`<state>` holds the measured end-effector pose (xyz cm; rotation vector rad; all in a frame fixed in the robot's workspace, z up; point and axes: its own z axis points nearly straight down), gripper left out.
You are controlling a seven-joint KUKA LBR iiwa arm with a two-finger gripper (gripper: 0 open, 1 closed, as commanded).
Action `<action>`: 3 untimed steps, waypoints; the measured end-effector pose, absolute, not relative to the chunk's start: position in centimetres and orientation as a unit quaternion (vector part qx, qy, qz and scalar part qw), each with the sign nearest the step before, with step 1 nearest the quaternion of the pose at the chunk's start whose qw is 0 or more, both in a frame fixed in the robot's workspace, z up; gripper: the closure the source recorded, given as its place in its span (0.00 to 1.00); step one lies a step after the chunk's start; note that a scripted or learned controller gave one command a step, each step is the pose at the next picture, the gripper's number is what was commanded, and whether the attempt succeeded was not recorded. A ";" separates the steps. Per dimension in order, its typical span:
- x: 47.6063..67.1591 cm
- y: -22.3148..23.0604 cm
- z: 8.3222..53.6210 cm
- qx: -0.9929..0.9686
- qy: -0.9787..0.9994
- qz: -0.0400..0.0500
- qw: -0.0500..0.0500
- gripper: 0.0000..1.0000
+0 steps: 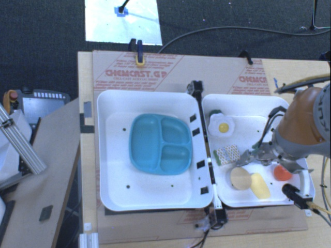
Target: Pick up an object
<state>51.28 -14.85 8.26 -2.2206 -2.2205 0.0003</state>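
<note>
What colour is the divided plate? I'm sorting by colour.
Light blue; the plate shows in the camera view.

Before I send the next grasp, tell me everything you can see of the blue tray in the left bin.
The blue tray is a light blue, plastic-looking plate with rounded corners and three compartments: one large on the view's left, two smaller stacked on the right. It lies flat, right side up, near the middle of the left bin, slightly rotated against the bin's walls. Nothing lies in it, and it touches only the bin floor.
</note>
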 end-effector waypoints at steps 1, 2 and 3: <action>51.4 -14.9 9.5 -0.707 -0.707 -0.001 -0.001 1.00; 51.2 -15.1 13.9 -0.706 -0.708 -0.001 -0.002 1.00; 51.2 -15.1 18.3 -0.706 -0.708 -0.002 -0.003 1.00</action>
